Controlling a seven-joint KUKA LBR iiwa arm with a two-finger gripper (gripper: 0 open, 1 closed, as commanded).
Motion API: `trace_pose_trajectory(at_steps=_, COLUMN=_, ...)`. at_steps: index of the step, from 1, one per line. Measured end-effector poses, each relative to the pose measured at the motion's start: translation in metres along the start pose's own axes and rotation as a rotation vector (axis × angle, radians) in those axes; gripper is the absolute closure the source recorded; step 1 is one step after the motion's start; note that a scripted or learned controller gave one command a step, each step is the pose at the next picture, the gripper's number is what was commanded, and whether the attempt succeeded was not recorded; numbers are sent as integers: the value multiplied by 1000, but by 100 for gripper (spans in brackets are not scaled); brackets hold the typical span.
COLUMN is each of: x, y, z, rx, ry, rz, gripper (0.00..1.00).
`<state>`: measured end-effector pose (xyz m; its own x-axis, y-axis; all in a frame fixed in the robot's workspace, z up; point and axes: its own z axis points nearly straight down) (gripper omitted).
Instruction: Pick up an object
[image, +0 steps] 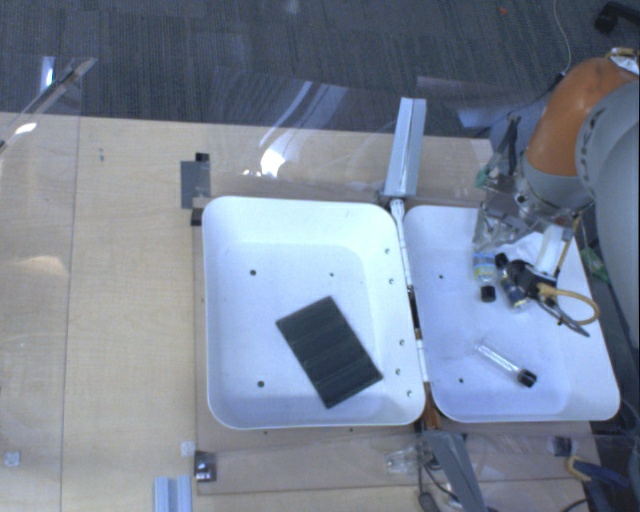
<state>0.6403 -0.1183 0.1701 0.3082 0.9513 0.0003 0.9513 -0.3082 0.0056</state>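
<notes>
camera view: claw (497, 243) hangs over the far side of the right bin (450, 395), honestly can't tell its state. small clear tube (503, 362) lies near it in that bin, dark ridged pad (328, 350) flat in the left bin (230, 290), both pickable.

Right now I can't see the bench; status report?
Gripper low over right bin, nothing seen held. Dark slab flat in left bin. Small tube nearby.
</notes>
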Motion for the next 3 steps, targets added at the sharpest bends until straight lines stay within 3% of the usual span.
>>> trace_pose_trajectory(at_steps=1, x=-58, y=-19, z=33, rx=1, ry=0, rz=-368, gripper=100)
trace_pose_trajectory(at_steps=2, x=-58, y=-19, z=33, rx=1, ry=1, rz=-367, gripper=0)
trace_pose_trajectory(at_steps=3, x=-78, y=0, z=76, rx=-1, ry=1, rz=-373, gripper=0)
